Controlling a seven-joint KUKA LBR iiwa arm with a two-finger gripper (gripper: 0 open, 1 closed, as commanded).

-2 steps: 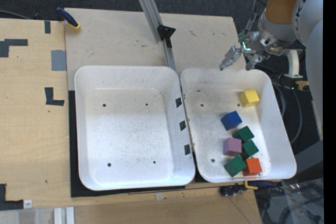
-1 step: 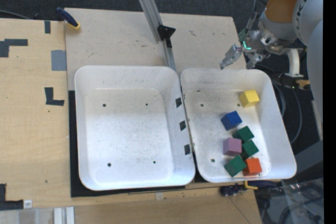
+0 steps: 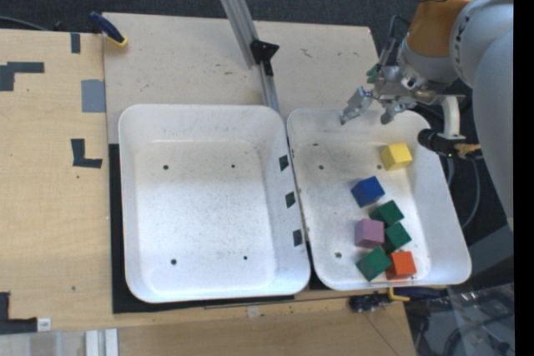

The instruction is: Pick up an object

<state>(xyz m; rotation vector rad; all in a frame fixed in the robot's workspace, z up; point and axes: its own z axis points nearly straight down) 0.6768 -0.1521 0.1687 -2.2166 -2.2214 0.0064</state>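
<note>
A: So, where did the arm stand?

B: The gripper (image 3: 368,106) hung over the right bin's (image 3: 327,179) far rim, its fingers (image 3: 349,114) spread with nothing between them. The yellow block (image 3: 396,155) lay nearest, apart from the blue block (image 3: 367,191) and the crowded cluster beyond.

A: How would it handle?

B: Probably light, stiff, flat-sided; I'd have pinched two opposite faces squarely.

The arm (image 3: 467,21) is being cut off by the picture's edge at three o'clock, the orange block (image 3: 403,264) is being partly covered by a green block (image 3: 375,263) at its nine o'clock, and the marks on the bench (image 3: 50,179) are being cropped at nine o'clock.
</note>
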